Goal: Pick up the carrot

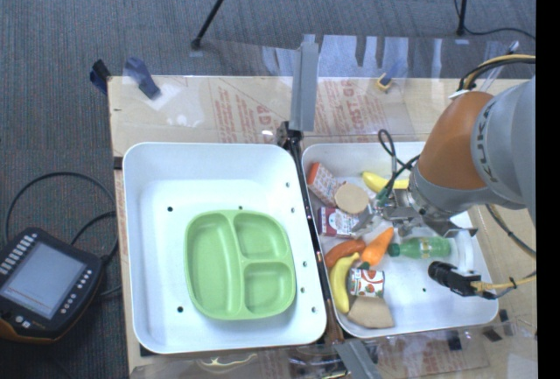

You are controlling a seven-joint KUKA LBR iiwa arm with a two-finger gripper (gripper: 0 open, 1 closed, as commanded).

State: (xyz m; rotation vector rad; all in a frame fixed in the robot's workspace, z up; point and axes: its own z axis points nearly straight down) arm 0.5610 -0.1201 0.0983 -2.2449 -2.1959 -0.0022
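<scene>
The carrot (378,246) is lying in the right bin (490,312), tilted, its thick end pointing up toward the gripper (391,213). The gripper is hanging just above and slightly right of the carrot's upper end, near it; whether it is touching cannot be told, nor whether it is spread or closed. A green bottle (424,247) is lying just right of the carrot, a banana (341,282) and a small can (367,282) are sitting just below it. A green divided plate (239,264) is resting in the left bin (149,176).
</scene>
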